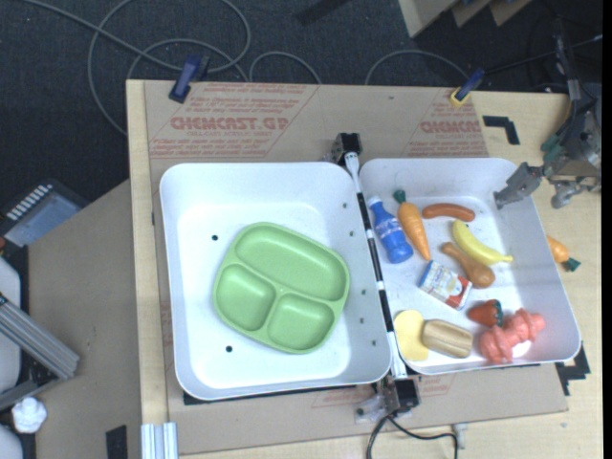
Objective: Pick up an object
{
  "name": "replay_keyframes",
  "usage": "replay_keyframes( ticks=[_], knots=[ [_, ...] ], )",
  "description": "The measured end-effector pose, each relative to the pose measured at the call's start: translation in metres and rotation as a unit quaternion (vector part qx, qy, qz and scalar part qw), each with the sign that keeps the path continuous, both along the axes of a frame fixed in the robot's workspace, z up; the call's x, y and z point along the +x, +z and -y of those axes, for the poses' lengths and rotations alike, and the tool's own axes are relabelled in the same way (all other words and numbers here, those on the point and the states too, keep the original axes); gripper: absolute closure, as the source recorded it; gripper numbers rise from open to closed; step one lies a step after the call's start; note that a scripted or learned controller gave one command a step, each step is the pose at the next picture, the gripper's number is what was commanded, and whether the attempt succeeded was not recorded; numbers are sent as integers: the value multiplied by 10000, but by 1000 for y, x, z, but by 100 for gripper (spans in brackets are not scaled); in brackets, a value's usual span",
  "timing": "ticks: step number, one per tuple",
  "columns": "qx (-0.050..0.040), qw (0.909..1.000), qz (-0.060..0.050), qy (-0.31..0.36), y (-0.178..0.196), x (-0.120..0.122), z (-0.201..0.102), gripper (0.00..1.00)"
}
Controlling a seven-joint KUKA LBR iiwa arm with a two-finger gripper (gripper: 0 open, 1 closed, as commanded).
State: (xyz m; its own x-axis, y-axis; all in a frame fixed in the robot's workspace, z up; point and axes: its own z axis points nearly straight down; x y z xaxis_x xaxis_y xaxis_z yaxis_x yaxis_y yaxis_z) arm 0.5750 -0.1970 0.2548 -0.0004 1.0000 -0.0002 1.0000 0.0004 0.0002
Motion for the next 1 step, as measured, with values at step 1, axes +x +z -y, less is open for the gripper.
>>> replay_keyframes(
  ticks=[1],
  knots=[
    [4, 10000, -9, 4, -107, 60, -18, 0]
  ],
)
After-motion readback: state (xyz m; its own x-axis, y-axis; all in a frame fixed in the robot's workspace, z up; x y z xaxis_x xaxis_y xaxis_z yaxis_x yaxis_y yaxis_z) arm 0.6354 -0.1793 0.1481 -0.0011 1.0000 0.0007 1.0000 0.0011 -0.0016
